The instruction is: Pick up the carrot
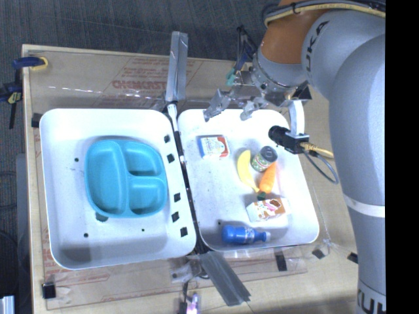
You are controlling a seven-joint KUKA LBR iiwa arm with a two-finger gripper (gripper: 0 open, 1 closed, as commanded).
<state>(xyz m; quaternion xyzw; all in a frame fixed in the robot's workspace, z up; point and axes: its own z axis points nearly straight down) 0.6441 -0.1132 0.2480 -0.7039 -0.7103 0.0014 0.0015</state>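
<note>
Two-finger metal gripper (229, 110) is hanging spread wide, nothing in it (small orange carrot (268, 178) is lying well below it).

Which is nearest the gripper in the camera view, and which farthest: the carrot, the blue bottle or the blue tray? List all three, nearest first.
Measured from the gripper at the right bin's far rim:
1. Carrot, middle of the right bin, beside the banana.
2. Blue bottle, near edge of the right bin.
3. Blue tray, in the left bin.
</note>
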